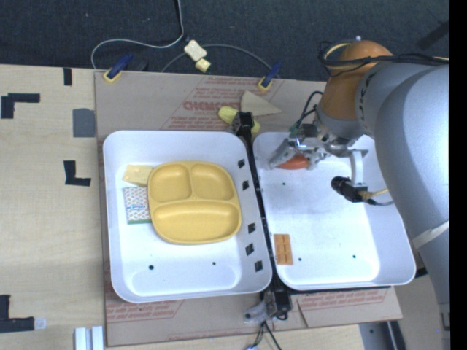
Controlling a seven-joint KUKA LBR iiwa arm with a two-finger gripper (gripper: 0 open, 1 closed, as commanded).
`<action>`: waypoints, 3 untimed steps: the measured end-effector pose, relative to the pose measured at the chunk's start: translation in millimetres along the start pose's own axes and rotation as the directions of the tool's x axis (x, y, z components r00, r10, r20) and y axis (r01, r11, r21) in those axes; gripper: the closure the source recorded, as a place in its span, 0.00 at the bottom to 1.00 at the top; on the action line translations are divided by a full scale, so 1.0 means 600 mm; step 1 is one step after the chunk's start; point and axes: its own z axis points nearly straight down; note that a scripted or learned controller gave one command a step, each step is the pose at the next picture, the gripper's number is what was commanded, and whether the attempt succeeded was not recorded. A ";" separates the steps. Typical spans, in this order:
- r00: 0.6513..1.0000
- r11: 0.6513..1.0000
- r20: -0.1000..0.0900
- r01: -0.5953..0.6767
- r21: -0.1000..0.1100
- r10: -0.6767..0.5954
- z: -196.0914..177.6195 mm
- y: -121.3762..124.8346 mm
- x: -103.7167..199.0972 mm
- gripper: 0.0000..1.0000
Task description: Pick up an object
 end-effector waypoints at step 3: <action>1.000 1.000 -0.002 0.000 0.000 0.000 0.000 0.000 0.001 0.00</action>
